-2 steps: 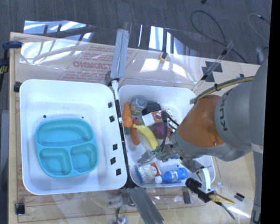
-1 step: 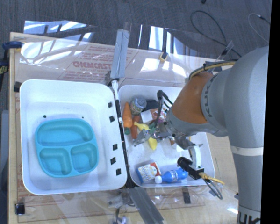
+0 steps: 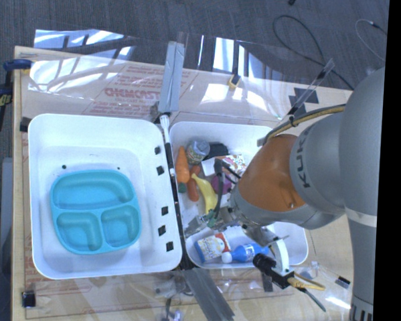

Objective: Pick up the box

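My arm [image 3: 321, 169] reaches in from the right over the right bin [image 3: 293, 252], and my tool [image 3: 217, 218] is down among the clutter near that bin's left wall; I cannot tell how it is set. A small box [image 3: 211, 247] with red print lies at the near end of that bin, beside a white and blue bottle [image 3: 246, 254], with a banana [image 3: 205, 192] and a carrot [image 3: 183, 167] farther back. The left bin [image 3: 47, 135] holds a blue divided tray [image 3: 94, 210].

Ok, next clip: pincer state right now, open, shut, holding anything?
Pincer: cannot be told; it sits low in the right bin, under the arm's wrist.
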`<state>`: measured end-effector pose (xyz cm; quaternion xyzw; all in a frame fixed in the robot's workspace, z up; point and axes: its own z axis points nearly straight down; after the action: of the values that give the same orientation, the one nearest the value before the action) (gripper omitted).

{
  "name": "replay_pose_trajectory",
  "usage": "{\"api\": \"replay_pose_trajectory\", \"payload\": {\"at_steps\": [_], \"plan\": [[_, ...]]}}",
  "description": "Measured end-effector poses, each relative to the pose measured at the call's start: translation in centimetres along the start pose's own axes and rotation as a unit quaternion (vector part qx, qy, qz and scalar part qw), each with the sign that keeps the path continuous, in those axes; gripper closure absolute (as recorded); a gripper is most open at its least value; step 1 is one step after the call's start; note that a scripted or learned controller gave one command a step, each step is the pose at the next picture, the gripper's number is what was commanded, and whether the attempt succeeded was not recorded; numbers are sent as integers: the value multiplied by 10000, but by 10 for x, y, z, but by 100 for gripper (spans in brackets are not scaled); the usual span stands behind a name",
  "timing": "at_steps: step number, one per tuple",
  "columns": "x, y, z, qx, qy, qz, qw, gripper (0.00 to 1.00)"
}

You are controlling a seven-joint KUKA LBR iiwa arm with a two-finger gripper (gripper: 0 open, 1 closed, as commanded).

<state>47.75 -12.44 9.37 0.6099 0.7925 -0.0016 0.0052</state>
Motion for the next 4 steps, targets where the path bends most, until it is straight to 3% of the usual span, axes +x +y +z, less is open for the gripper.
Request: {"api": "replay_pose_trajectory", "payload": {"at_steps": [1,2,3,4], "plan": [[1,1,-8,14,23,-36,10000,100],[64,17,-98,21,56,-840,9964,100],[74,86,-116,25,53,-716,9974,100],[74,86,-126,36,52,-755,9971,100]]}}
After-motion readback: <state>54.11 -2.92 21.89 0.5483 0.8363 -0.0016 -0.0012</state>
